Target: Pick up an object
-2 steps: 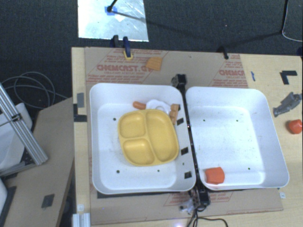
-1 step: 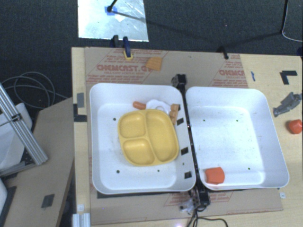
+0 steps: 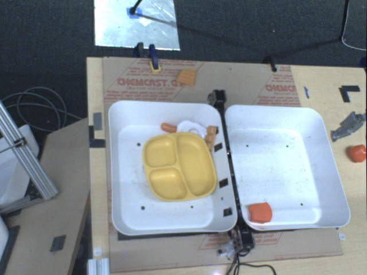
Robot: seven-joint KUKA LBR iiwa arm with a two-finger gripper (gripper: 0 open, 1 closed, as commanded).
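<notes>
Gripper [image 3: 347, 126], apparently at right edge, finger state indiscernible; orange block [image 3: 260, 212] in right bin [image 3: 321, 171] sits against the near wall, so approach vertically from inboard

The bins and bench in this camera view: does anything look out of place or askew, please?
Mildly: the yellow divided tray sits askew in the left bin, and an orange block lies outside the bins on the bench.

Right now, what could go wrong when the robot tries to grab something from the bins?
The orange block sits tight in the right bin's near corner, so the walls may block the fingers. The yellow divided plate is wide and flat and may slip. The small pieces lie close to its rim and would be awkward to grab.
</notes>
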